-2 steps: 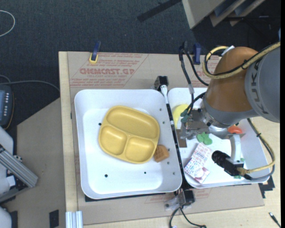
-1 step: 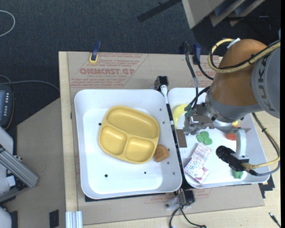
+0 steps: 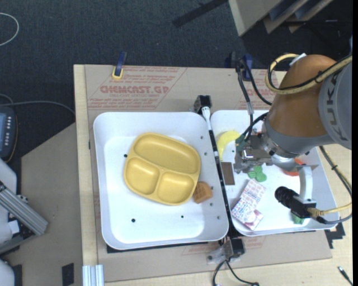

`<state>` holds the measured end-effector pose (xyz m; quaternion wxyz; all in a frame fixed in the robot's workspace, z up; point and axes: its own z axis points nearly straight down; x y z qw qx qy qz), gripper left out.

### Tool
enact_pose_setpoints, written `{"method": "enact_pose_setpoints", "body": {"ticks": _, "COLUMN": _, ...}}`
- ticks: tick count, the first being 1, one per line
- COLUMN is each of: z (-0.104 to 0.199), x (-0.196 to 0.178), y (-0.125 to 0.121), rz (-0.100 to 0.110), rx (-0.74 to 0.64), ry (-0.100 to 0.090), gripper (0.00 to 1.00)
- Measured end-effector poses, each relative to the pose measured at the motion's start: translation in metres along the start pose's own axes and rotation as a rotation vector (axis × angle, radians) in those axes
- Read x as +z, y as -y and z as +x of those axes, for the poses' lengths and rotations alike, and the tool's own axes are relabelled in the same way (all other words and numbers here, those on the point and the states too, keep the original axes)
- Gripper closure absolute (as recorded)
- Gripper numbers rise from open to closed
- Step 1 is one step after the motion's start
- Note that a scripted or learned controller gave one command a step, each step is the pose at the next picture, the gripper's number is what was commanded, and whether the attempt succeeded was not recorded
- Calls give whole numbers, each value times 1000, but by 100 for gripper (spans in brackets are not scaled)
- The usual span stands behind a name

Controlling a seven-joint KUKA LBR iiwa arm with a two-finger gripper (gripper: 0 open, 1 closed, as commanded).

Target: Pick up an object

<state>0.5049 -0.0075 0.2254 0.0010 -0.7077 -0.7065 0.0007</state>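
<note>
Dark blue-grey carpet floor (image 3: 84, 33) fills the upper part & left side. Tabletop (image 3: 89, 184) is pale wood w/ a brown cardboard sheet (image 3: 140, 86) printed in red letters, at 12 o'clock of the bins. Yellow clamp (image 3: 118, 68) grips the sheet's edge at approx 11 o'clock. Black cables (image 3: 33, 103) trail over the floor at 9 o'clock. Aluminium rail (image 3: 22, 209) at 8 o'clock. Beige furniture corner (image 3: 263, 14) at 1 o'clock. Light even, soft shadows.

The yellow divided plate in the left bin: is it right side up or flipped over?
Right side up. The yellow divided plate shows its three hollow compartments facing upward, lying flat in the left bin.
</note>
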Motion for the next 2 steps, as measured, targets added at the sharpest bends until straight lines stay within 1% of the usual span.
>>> {"method": "enact_pose_setpoints", "body": {"ticks": 1, "z": 21, "x": 0, "y": -3, "rz": -2, "rx": -4, "ry": 0, "gripper": 100}}
{"method": "enact_pose_setpoints", "body": {"ticks": 2, "z": 8, "x": -9, "y": -4, "rz": -4, "rx": -2, "ry": 1, "gripper": 100}}
